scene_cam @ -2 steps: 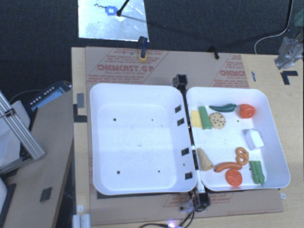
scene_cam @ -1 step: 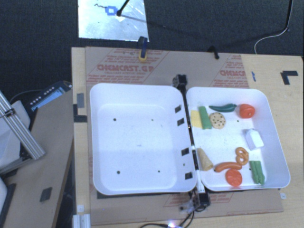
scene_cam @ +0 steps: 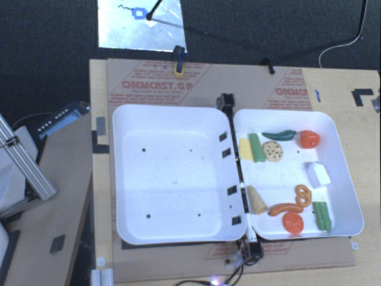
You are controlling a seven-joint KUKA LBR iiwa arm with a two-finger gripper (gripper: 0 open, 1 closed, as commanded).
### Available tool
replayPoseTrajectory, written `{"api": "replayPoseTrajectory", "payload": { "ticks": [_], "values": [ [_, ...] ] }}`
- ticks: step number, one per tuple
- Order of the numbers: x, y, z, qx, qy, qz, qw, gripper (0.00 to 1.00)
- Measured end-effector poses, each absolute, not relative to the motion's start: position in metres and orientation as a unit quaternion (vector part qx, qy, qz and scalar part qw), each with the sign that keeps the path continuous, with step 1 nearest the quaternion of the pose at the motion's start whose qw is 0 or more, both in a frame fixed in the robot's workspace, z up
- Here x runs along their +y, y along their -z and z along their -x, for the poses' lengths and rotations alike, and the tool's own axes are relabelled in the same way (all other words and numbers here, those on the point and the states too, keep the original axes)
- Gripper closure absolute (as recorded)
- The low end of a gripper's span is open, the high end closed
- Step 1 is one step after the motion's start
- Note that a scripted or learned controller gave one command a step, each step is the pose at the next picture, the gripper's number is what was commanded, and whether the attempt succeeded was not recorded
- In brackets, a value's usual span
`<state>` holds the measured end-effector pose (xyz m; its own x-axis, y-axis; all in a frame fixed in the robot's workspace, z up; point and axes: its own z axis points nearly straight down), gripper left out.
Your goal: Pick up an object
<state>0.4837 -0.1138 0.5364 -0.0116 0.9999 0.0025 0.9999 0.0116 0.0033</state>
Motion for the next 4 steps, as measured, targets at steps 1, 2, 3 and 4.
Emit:
{"api": "replayPoseTrajectory", "payload": {
  "ticks": [1,2,3,4],
  "values": [
    [-0.205,-0.513,-0.506,0.705,0.0007,-0.709,0.002,1.00],
    [-0.181,-0.416,-0.485,0.707,0.0013,-0.707,-0.003,1.00],
    [-0.042,-0.543,-0.487,0.714,-0.0072,-0.700,0.005,1.00],
    [-0.131,-0.535,-0.490,0.705,-0.0005,-0.709,0.003,1.00]
  ]
}}
